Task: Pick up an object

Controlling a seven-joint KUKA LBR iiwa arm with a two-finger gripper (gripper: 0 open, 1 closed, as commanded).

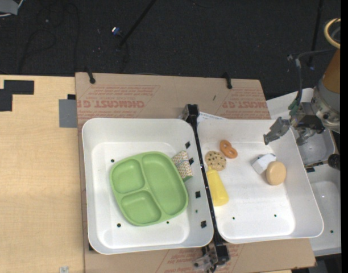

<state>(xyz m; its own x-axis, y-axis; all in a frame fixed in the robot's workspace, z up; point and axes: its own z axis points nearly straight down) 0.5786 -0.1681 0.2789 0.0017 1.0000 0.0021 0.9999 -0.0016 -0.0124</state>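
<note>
In the right bin (288,223) lie a brown cookie (215,160), an orange ring-shaped snack (228,149), a yellow bottle-like item (217,187), a small white and grey object (263,162) and a tan round object (276,173). My gripper (278,129) hovers over the right bin's far right corner, just above and behind the white and grey object. I see nothing held in it. The arm's orange band (332,73) is at the right edge.
The left bin (97,152) holds a green divided plate (148,187), with a small patterned item (183,164) at the plate's right edge. A black divider (199,169) separates the bins. Cardboard lies under both bins and a wooden bench extends left.
</note>
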